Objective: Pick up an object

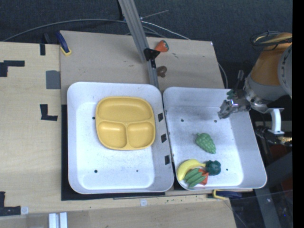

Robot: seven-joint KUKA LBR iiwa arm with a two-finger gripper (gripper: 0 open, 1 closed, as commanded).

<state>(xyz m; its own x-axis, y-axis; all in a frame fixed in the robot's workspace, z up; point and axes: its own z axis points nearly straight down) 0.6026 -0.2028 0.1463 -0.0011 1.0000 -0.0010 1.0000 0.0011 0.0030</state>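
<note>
Two white bins are sitting side by side on a wooden bench (pixel 28 127). The left bin (pixel 80 175) is holding a yellow plastic plate (pixel 126 122) with three sections, smooth and rounded at the corners. The right bin (pixel 190 103) is holding the toy foods. A bumpy green toy (pixel 205 142), shaped like a bunch of grapes or a leafy cone, is lying near the middle of that bin with bare white floor all around it. In the near left corner of the right bin a small pile is crowding together: a curved yellow banana (pixel 186 166), a green ridged vegetable with a bit of red (pixel 197 176), and a dark green broccoli-like piece (pixel 213 166), all touching each other and pressing close to the bin wall. A grey metal pole (pixel 135 25) is slanting across the far side of the bench, with a small orange thing (pixel 162 45) beside it. The grey arm with its orange band (pixel 268 68) is reaching in from the right. The gripper (pixel 224 111) is hanging over the far right part of the right bin, well apart from the bumpy green toy and the pile. It is small and dark here, so I cannot tell how wide it is standing, and nothing is showing inside it.
</note>
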